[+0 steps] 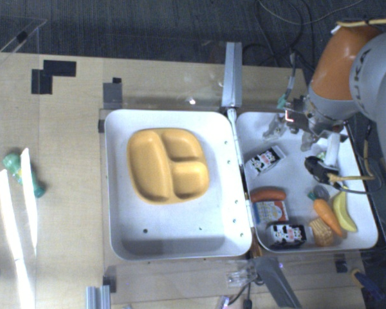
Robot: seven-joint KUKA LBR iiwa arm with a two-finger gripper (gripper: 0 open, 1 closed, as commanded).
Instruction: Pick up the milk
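A small black-and-white cow-patterned milk carton point(265, 160) lies on its side in the upper left of the right bin point(367, 237). A second cow-patterned carton point(287, 234) lies at that bin's front edge. My gripper point(289, 134) hangs over the back of the right bin, above and to the right of the upper carton and apart from it. Its fingers point(273, 130) are spread open with nothing between them.
The left bin point(116, 237) holds a yellow divided tray point(168, 164). In the right bin lie a red sausage point(268, 193), an orange-labelled box point(270, 210), a carrot point(327, 216), a banana point(344, 211) and a waffle piece point(321, 232). A metal divider point(231, 82) stands between the bins.
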